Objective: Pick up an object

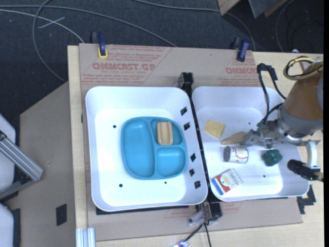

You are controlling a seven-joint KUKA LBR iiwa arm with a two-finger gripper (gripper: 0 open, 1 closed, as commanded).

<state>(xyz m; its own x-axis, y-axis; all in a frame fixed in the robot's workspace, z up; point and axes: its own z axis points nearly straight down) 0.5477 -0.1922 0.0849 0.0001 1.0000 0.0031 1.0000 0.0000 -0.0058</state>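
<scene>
In the right bin (288, 189) lie a small can (236, 154), a yellow sponge (214, 128), a tan wedge (235, 137), a green lump (272, 157) and a red-white-blue packet (226, 181). The tool (261, 136) sits low between wedge and lump; its state cannot be told. The left bin (103, 138) holds a blue divided plate (141, 153) carrying a wooden block (164, 133).

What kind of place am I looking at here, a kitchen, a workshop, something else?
Most likely a robotics lab test bench. A robot arm reaches over two white bins clamped to a board, loose cables trail across the floor, and small toy-like items such as a blue divided plate lie in the bins.
</scene>
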